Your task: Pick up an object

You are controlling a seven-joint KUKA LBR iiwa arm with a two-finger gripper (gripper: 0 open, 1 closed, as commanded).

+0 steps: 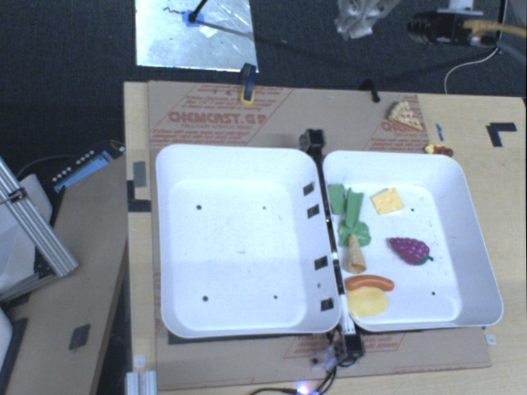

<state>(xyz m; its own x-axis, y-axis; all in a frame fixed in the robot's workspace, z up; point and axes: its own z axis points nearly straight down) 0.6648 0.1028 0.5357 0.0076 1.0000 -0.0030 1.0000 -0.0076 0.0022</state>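
Open room on the right bin's right side

Toys crowd the right bin's (473,245) left edge; grapes (409,249) sit mid-floor, and a blurred shape, perhaps the gripper (362,11), hangs well beyond.

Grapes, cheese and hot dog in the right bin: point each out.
grapes (408,249), camera view, middle of the purple bunch
cheese (387,201), camera view, centre of the yellow square
hot dog (369,284), camera view, middle of the orange sausage

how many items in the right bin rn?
6. Green vegetable and cone along the left wall, cheese cracker up top, purple grapes mid-bin, orange sausage above the yellow disc at the near-left corner. Nothing seems hidden.
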